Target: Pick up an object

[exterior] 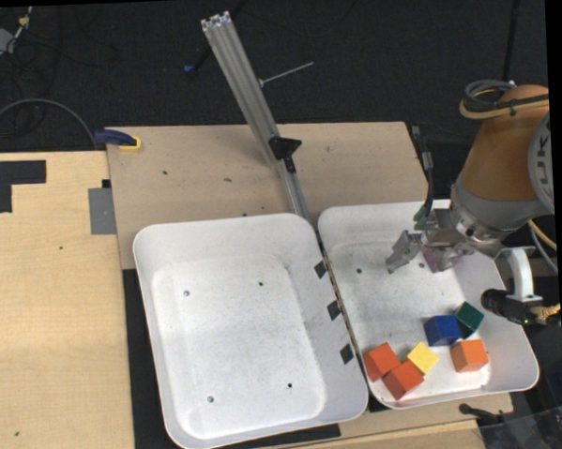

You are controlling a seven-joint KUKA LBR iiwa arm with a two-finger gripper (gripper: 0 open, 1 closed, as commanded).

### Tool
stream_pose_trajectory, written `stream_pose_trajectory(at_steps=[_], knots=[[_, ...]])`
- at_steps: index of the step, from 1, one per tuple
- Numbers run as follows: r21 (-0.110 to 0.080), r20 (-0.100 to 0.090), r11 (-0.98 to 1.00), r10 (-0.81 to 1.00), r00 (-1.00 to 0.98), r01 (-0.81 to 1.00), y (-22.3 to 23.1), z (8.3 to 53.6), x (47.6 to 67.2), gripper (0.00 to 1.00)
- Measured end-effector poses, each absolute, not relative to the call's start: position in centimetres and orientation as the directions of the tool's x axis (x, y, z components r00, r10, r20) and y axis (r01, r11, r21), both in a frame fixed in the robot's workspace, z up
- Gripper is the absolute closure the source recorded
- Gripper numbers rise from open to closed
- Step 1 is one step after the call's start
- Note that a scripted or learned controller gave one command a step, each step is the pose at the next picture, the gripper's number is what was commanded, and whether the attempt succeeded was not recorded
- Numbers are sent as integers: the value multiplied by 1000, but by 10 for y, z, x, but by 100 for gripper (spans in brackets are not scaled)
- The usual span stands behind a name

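While two white bins are lying side by side on the bench, the blocks are all sitting in the near corner of the right bin point(514, 371). Nearest to the camera, a red block point(403, 379) is resting close to the front rim, and a second red block point(381, 359) is touching it on its left side. A yellow block point(422, 358) is lying just beside them, and an orange block point(469, 354) is standing a little apart, near the right rim. Behind the yellow one, a blue block point(442, 329) is sitting, and a dark green block point(470, 317) is leaning against its right side.

Farther back in the same bin, the gripper point(416, 250) is hanging over the bare white floor, well apart from the group of blocks. Its jaws are standing spread, with nothing between them. A small purple piece point(440, 258) is showing just beside the fingers, but I cannot tell what it is.

The left bin point(151, 244) is lying beside. Beyond the bins, a slanted metal rail point(248, 94) is rising from the bench.
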State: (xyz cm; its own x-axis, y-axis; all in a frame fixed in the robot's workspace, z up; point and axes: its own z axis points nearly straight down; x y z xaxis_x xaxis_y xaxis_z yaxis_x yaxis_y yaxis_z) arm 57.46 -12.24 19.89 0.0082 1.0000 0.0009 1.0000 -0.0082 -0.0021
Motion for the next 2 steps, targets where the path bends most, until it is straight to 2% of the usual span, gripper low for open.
stream_pose_trajectory(at_steps=[1, 2], knots=[[-3, 1, -12, 1000, 12, 1000, -124, 208, 574, 100], [-1, 3, 8, 1000, -8, 1000, -6, 189, 625, 100]])
